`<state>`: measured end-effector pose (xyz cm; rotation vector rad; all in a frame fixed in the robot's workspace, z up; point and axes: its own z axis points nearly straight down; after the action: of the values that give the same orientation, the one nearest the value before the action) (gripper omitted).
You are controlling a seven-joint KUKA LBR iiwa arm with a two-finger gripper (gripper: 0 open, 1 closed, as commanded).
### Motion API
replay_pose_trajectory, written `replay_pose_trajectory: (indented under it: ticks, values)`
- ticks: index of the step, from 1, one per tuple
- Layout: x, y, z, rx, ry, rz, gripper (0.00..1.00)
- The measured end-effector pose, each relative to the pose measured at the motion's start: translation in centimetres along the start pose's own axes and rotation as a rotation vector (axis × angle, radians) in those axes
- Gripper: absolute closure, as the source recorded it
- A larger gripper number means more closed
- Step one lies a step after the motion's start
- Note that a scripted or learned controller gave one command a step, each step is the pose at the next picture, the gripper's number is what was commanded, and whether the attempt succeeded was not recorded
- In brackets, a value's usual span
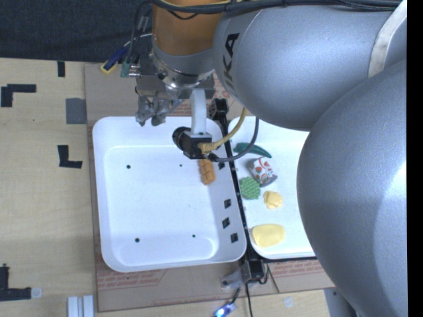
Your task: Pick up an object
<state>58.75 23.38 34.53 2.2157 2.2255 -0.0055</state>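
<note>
Your gripper (151, 116) is hanging at the far rim of the shallow white left bin (152, 207); you cannot tell if it is spread. A small orange-brown lump (207, 172) is lying inside.

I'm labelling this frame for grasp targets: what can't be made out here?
In the camera view:
1. Much of the right bin, hidden by the arm.
2. The red-and-white thing, too small to identify.
3. The tan thing in the left bin, likewise.
</note>
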Motion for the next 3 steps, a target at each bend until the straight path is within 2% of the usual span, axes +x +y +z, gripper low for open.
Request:
replay_pose_trajectory:
  ticks: [1,2,3]
  values:
    - [0.0,0.0,0.1,0.001,0.0,0.0,0.0]
    - [0.0,0.0,-0.9,0.001,-0.002,-0.002,1.0]
    - [0.1,0.0,-0.9,0.003,-0.002,-0.002,0.0]
